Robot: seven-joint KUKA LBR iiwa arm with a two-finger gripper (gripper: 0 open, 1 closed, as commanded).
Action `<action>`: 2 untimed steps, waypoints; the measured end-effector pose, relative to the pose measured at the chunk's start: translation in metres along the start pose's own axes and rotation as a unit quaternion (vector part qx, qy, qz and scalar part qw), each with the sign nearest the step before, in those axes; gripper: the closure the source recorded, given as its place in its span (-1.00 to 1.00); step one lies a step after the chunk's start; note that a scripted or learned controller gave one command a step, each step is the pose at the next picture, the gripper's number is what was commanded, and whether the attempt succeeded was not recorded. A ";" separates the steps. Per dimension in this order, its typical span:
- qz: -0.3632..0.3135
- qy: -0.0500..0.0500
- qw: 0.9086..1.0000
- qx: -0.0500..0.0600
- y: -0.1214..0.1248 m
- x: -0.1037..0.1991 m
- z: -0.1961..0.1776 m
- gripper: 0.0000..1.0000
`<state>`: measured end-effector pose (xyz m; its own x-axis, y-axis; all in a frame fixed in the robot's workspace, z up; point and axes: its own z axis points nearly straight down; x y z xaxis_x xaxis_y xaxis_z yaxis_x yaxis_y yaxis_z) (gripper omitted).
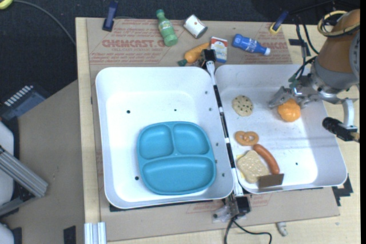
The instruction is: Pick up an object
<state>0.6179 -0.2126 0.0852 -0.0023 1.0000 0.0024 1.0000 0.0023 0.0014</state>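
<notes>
An orange ball-like fruit [289, 111] lies in the right bin [320, 148], near its far right side. My gripper [291, 99] hangs directly over it, fingers spread apart and open, one tip to the fruit's left and the other to its right. The fruit sits just below the tips and I cannot tell whether they touch it. Also in this bin are a chocolate-chip cookie [243, 105], a pretzel [247, 138], a sausage [267, 158], a slice of bread [251, 166] and a brown block [270, 181].
The left bin [123, 100] holds a blue divided plate [176, 157]. Behind the bins lie a green bottle [167, 28], a white can [195, 26], a small carton [218, 48], a blue bottle [250, 44] and a carrot [194, 54].
</notes>
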 end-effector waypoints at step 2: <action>0.001 -0.001 1.000 0.001 -0.025 0.036 -0.033 1.00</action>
<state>0.5928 -0.1768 0.1179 -0.0008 1.0000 0.0008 1.0000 0.0008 -0.0012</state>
